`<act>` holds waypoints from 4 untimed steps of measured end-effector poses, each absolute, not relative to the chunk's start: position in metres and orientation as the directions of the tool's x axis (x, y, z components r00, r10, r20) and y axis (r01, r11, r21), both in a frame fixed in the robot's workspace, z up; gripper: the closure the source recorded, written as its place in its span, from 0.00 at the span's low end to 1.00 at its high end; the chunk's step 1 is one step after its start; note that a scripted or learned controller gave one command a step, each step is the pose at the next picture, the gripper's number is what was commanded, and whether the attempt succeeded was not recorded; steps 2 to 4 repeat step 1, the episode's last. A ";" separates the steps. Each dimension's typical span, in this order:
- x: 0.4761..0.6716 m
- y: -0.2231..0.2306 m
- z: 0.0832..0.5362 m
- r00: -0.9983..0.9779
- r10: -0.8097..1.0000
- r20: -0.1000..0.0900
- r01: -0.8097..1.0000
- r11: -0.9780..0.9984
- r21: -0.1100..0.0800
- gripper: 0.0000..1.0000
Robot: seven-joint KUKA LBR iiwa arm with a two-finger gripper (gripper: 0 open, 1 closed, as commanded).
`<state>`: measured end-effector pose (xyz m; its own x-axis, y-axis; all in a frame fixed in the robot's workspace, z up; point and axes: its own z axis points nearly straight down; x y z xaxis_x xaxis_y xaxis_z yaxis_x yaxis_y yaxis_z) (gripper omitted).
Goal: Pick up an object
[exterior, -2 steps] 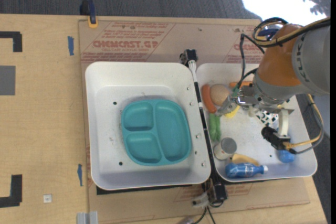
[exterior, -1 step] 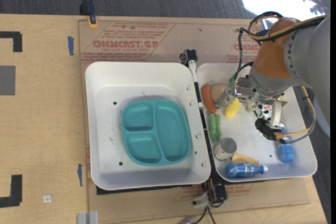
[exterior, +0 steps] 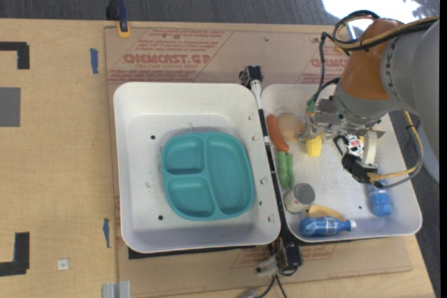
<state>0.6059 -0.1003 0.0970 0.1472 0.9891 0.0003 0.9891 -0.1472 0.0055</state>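
Note:
My gripper [exterior: 318,128] hangs over the upper left part of the right bin [exterior: 401,181]. A small yellow piece [exterior: 313,146] lies just under its tip, and I cannot tell whether the two touch. Left of it sit a peach-coloured round object [exterior: 288,125] and an orange-red carrot-like piece [exterior: 278,135]. A green pod [exterior: 285,168] lies below these along the bin's left wall. Right of the gripper is a black-and-white object [exterior: 353,144].
Low in the right bin are a grey can [exterior: 303,192], a tan banana-like piece [exterior: 326,211], a blue bottle [exterior: 325,226] and a blue block [exterior: 379,202]. The left bin [exterior: 136,150] holds a teal divided plate [exterior: 207,175]. A black cable [exterior: 391,174] loops beneath the wrist.

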 end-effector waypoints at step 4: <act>0.550 -0.077 0.205 0.214 0.977 0.000 0.977 -0.214 0.001 1.00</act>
